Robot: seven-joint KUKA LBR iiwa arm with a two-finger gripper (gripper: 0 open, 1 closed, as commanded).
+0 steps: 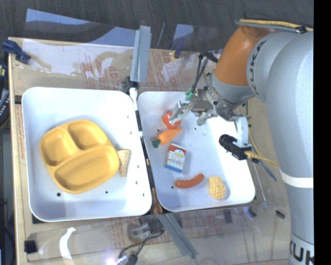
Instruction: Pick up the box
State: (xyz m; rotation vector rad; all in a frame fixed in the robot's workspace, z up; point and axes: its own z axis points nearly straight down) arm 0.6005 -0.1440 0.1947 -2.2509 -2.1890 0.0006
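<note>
The box (176, 158) lies flat near the middle of the right bin (231, 189), apart from its neighbours, so it can be approached from above. A carrot (168, 137) sits just above it, with a sausage (188, 181) and corn (217, 187) below. The end effector (181, 110) hangs over the bin's upper part, close to a red piece (169, 118) and not at the box; I cannot tell its opening from this slant. The box is small and upright-rectangular, orange-topped with a blue-and-white face. In the left bin (33, 197) rests a yellow tray (80, 154).
</note>
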